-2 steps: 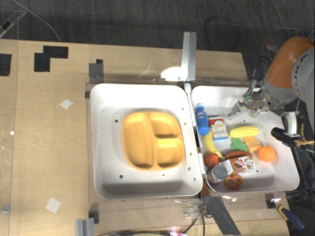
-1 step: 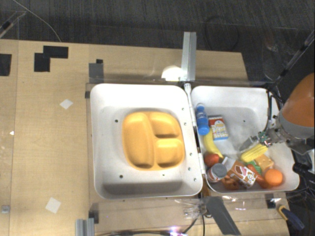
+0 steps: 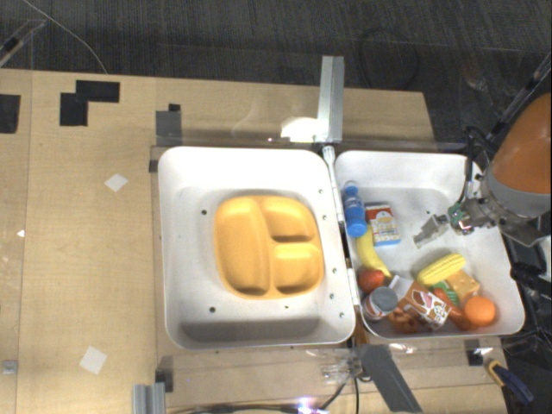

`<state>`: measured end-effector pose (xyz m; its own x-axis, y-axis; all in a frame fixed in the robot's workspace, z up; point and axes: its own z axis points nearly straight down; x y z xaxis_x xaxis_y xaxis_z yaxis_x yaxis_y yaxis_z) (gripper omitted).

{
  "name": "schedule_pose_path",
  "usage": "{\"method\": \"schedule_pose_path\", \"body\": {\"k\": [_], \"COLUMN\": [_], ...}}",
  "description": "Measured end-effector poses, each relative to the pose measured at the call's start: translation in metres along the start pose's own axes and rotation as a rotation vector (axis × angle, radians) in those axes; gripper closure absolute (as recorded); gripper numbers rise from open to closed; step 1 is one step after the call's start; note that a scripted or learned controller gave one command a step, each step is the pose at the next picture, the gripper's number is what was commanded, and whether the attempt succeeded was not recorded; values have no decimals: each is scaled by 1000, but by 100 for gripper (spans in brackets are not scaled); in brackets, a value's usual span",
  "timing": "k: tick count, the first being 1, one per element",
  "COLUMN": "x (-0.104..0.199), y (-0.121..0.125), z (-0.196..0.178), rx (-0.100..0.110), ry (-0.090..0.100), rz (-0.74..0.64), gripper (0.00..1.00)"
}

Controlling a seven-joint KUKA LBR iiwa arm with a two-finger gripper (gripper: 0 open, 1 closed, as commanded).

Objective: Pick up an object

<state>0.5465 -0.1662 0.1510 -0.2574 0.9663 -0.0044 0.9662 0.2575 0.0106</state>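
Grey fingers (image 3: 429, 230) of the gripper (image 3: 435, 228) are seen spread apart, clamped on nothing, above the right bin (image 3: 405, 166). Corn (image 3: 441, 268) is lain just below, beside an orange (image 3: 480, 310) and banana (image 3: 368, 251).

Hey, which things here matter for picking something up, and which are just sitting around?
For the job:
hand
right bin
banana
blue bottle
corn cob
orange
small red carton

Lying about:
left bin
yellow divided tray
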Motion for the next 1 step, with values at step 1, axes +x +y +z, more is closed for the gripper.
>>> {"method": "schedule_pose_path", "body": {"k": [1], "x": [1], "y": [0], "z": [-44], "rx": [5], "ry": [1], "rz": [174], "gripper": [0]}}
